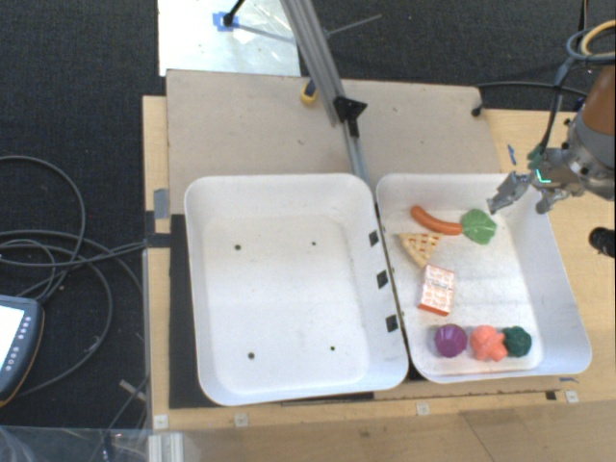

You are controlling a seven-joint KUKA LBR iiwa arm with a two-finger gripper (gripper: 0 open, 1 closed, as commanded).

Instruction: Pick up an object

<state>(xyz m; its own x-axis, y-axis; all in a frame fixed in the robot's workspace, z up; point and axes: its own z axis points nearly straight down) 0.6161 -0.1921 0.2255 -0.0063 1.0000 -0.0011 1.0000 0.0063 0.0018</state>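
Note:
The right bin holds several small toys. An orange sausage-shaped piece lies next to a green leafy piece at the bin's far end. Below them sit a tan wedge and an orange-and-white box. Along the near wall are a purple piece, an orange piece and a dark green piece. My gripper hangs over the bin's far right corner, just right of the green leafy piece, open, with nothing between its fingers.
The left bin lies beside the right one, with black clips along their shared edge. A grey pole slants across the back of the bench. Cables and a pendant lie on the floor at left.

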